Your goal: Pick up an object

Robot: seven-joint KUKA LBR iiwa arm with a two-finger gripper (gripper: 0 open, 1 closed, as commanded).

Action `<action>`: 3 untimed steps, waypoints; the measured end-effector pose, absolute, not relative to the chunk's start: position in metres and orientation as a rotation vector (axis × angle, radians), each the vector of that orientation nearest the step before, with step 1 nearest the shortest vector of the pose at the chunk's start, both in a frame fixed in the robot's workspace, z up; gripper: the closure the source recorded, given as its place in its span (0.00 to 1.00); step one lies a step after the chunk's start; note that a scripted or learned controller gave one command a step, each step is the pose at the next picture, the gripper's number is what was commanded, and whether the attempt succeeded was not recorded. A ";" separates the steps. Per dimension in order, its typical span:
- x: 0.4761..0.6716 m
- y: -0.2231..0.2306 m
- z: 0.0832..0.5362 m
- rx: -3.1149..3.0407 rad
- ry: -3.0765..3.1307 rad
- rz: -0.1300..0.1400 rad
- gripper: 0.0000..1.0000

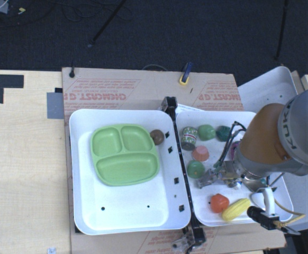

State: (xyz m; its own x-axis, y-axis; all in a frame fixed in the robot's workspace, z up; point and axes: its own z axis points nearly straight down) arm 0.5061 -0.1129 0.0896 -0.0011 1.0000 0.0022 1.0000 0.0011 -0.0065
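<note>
the cardboard sheet (143, 91) under the bins bears red print reading "chewy.com", upside down and twice. part of "kuka" stands on the arm (289, 134).

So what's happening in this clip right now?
The grey arm reaches in from the right over the right bin, its tool low among small items: a green ball, a pink piece, a can, a tomato and a banana. The left bin holds a green divided plate.
</note>
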 end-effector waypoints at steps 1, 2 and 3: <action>0.506 -0.115 0.102 -2.226 -2.209 0.004 1.00; 0.505 -0.124 0.147 -2.229 -2.215 0.000 1.00; 0.511 -0.117 0.196 -2.221 -2.223 -0.002 1.00</action>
State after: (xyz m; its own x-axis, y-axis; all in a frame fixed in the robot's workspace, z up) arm 0.5113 -0.1166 0.1956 -0.0008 1.0000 0.0001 1.0000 0.0008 0.0017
